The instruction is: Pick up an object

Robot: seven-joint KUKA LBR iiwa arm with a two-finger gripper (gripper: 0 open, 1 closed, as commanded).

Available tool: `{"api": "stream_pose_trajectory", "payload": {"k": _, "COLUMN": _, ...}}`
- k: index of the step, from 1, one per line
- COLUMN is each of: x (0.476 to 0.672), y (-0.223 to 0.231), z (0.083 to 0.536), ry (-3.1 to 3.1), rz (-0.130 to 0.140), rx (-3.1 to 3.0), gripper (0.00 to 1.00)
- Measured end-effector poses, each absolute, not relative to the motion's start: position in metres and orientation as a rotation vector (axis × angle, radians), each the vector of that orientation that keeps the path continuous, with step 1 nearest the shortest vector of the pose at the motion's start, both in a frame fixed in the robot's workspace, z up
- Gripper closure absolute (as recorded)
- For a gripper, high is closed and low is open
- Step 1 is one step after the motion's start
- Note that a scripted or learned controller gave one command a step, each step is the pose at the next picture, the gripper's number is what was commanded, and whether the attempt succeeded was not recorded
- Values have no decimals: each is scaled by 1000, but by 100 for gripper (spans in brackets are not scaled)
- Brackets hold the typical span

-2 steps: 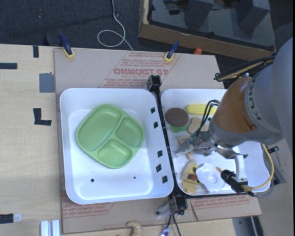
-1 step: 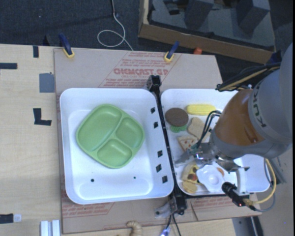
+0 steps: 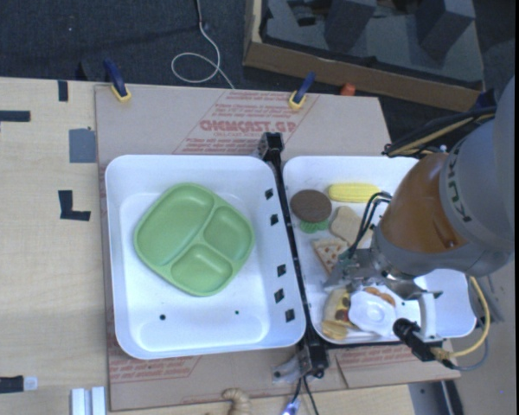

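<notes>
My gripper (image 3: 353, 277) hangs low in the right bin (image 3: 296, 173), over a heap of toy food near its front. Under and around it lie a white, orange-touched piece (image 3: 369, 311) and a yellowish piece (image 3: 336, 316). A tan cracker-like slice (image 3: 329, 251) sits just left of the gripper. Farther back are a green cup with a brown lid (image 3: 311, 207), a beige bread-like piece (image 3: 346, 223) and a yellow corn cob (image 3: 353, 193). The arm's wrist hides the fingers.
The left bin (image 3: 121, 188) holds a green divided plate (image 3: 195, 239). A black divider (image 3: 281, 232) runs between the bins. The arm's grey and orange body (image 3: 441, 214) covers the right bin's right half. Clamps hold the cardboard at the back.
</notes>
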State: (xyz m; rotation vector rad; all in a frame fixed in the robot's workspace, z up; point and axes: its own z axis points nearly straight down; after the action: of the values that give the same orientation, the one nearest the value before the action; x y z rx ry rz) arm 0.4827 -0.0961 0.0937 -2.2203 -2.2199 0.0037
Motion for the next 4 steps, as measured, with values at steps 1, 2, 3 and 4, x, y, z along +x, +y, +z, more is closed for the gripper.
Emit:
{"api": "stream_pose_trajectory", "payload": {"k": 1, "x": 559, "y": -21, "z": 189, "ry": -2236, "rz": -10, "rx": -2214, "gripper": 100}}
{"api": "stream_pose_trajectory", "payload": {"k": 2, "x": 554, "y": -26, "z": 183, "ry": -2221, "rz": 5, "rx": -2219, "gripper": 0}}
{"api": "stream_pose_trajectory", "payload": {"k": 3, "x": 537, "y": -60, "z": 134, "ry": -2227, "rz": -24, "rx": -2212, "gripper": 0}}
{"api": "stream_pose_trajectory", "payload": {"k": 4, "x": 541, "y": -67, "z": 130, "ry": -2221, "rz": -31, "rx": -2200, "gripper": 0}}
